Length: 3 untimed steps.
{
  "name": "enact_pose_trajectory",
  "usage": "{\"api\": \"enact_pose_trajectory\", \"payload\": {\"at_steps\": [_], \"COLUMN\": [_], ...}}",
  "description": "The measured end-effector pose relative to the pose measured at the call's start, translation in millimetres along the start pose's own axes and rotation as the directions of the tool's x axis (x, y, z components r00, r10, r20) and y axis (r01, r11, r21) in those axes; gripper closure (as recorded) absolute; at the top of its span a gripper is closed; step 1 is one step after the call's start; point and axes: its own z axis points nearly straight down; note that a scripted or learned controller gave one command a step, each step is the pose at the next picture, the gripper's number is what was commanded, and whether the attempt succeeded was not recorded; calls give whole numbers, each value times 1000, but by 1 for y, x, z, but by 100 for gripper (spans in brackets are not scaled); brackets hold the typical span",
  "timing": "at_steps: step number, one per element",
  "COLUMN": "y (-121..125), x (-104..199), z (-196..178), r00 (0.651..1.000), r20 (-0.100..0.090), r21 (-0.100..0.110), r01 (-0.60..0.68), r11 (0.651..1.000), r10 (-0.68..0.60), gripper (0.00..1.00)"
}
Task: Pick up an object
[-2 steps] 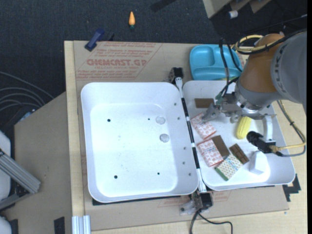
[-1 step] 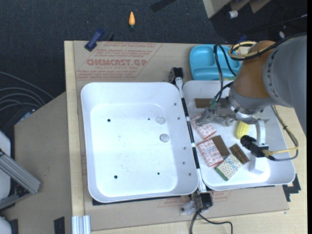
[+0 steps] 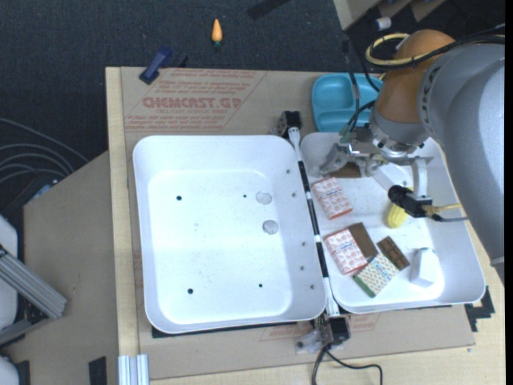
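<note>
My gripper (image 3: pixel 353 157) hangs low over the far left corner of the right bin (image 3: pixel 449 291). A small brown piece (image 3: pixel 346 169) lies right under it, and whether it is touched is hidden. Nearer the front lie a red-and-white packet (image 3: pixel 330 197), a second one (image 3: pixel 345 251), two brown bars (image 3: pixel 362 239) (image 3: pixel 393 251), a green patterned packet (image 3: pixel 375 276) and a white block (image 3: pixel 422 265). A small yellow object (image 3: pixel 395 215) sits mid-bin, close to the wrist.
The left bin (image 3: pixel 160 159) holds two small grey discs (image 3: pixel 264 199) (image 3: pixel 270 228). A blue tray (image 3: pixel 337 99) stands behind the right bin. A black clip (image 3: pixel 290 123) sits at the far end of the divide between the bins.
</note>
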Motion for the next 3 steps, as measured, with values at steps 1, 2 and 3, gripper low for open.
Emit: {"api": "enact_pose_trajectory", "payload": {"at_steps": [1,2,3], "y": [1,-45,-94], "x": [0,27,15], "z": [-11,-101,-173], "r00": [1000,1000,1000], "r20": [2,-1,1], "r21": [-3,0,0], "r01": [0,1,-2], "r11": [1000,1000,1000], "r10": [0,-1,2], "gripper": [100,100,100]}}
